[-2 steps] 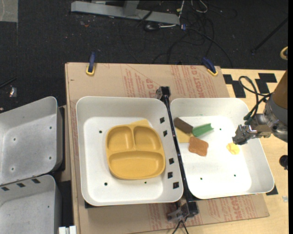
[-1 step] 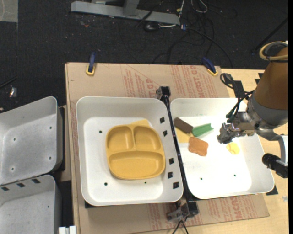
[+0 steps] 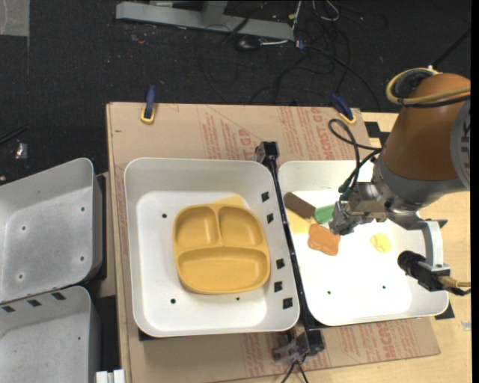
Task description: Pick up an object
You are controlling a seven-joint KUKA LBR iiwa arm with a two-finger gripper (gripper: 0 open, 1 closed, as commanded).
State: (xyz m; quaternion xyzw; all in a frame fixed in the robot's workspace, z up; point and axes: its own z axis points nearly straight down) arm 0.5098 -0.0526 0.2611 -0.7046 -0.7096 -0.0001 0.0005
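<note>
Although the claw (image 3: 340,224) is down in the right bin (image 3: 359,299), nothing looks lifted yet: the orange piece (image 3: 323,240) lies just below-left of it, untouched as far as shown; its opening I cannot tell.

Brown bench (image 3: 196,126) — two white bins, left bin (image 3: 142,247) beside right bin (image 3: 359,299).

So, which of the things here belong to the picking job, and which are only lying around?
Belong to the job:
- gripper, low in the right bin
- orange piece
- green piece
- brown block
- small yellow piece

Only lying around:
- yellow divided tray in the left bin
- blue clamps
- floor cables
</note>
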